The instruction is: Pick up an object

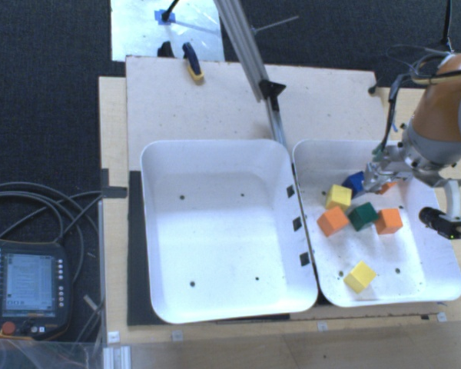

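Two white bins side by side on the bench (330, 98). Left bin (215, 237) showing bare white floor with a few dark specks. Right bin (438, 271) holding the blocks.

Blocks in right bin, clustered toward its upper middle:
- blue block (354, 182), farthest back, partly covered by the pincer;
- yellow block (339, 197) just in front of and left of the blue one, touching or nearly so;
- orange block (333, 221) below the yellow, close against the green block (363, 216);
- second orange block (389, 221) just right of the green;
- second yellow block (360, 276) apart from the rest, nearer the front wall.

Arm (446, 114) reaching in from the right, orange band above the wrist, wrist low over the back right part of the right bin. Pincer (378, 179) down at the blue block's right side, a spot of orange visible by its tip. Pincer gap hidden by the wrist hardware; cannot tell whether apart, together or clamped. No block seen lifted off the bin floor.

Elsewhere: slanted metal rail (242, 41) crossing from top centre down to the gap between bins. Hand controller with screen (27, 287) and black cables (54, 206) at lower left, off the bench. Small blue-and-yellow tool (192, 61) on the bench's far edge.
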Action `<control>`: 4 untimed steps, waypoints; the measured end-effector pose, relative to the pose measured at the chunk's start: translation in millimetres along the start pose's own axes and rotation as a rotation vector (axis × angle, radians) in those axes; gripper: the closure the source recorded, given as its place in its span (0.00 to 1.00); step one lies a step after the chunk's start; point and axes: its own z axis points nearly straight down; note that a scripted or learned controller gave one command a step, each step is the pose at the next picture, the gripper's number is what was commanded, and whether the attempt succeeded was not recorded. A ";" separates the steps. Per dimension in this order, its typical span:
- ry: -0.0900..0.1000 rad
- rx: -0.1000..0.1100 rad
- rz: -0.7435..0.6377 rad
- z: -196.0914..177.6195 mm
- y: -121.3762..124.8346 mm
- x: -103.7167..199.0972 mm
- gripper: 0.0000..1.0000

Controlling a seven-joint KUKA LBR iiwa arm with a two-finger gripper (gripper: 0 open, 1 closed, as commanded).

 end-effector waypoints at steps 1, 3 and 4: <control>-0.001 -0.003 0.001 -63.5 -3.0 -3.9 1.00; 0.003 0.002 -0.006 -118.7 -4.4 46.6 1.00; 0.004 0.003 -0.007 -124.9 -14.5 102.3 1.00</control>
